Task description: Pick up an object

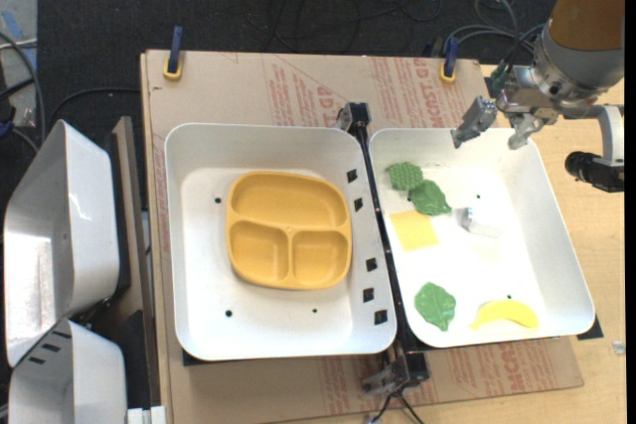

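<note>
My gripper (495, 128) hangs over the far edge of the right bin (561, 243), fingers spread open with nothing between them. Below it in that bin lie two green leafy pieces (404, 176) (430, 198) near the far left, a yellow square slice (414, 230) beside them, a small clear piece (477, 219) in the middle, another green leafy piece (435, 305) near the front, and a yellow banana (505, 315) at the front right. None of these touches the gripper.
The left bin (194, 213) holds a yellow divided tray (289, 229). A black divider with clips (370, 204) runs between the bins. White containers (55, 233) stand off the bench at the left. Cables lie beyond the bench's far edge.
</note>
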You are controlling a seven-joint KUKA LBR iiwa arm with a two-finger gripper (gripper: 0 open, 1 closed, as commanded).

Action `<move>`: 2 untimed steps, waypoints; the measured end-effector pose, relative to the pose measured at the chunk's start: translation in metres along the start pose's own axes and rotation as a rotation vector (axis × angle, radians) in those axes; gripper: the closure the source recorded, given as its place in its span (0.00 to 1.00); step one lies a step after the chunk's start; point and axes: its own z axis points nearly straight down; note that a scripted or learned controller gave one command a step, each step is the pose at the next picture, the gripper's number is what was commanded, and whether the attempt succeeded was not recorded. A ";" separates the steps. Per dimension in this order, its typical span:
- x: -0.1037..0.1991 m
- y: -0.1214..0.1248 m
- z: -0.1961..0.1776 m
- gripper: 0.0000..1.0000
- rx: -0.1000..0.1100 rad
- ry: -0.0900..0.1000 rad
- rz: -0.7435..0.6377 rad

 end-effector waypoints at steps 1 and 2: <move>0.000 0.002 -0.006 0.00 -0.010 -0.001 -0.002; 0.008 0.009 0.045 0.00 -0.006 -0.001 -0.004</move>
